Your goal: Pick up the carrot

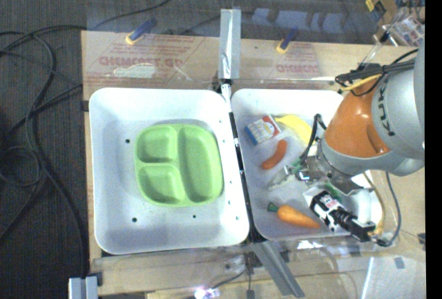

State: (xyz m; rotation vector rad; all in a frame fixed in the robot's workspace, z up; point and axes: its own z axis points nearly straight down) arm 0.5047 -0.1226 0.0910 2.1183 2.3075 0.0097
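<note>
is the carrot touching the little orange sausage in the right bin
Apart. The camera view shows bare white bin floor between the carrot, lying near the bin's front edge, and the sausage further back.

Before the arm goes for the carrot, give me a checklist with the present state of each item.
1. Carrot in view, lying in the right bin, near its front wall: ok.
2. Carrot free of neighbours; the orange sausage and small carton lie apart from it: ok.
3. Gripper above the carrot: not ok, it sits beyond it.
4. Fingers open: cannot tell.
5. Carrot gripped: not ok, it lies on the bin floor.
6. Green divided tray out of the way, in the left bin: ok.
</note>
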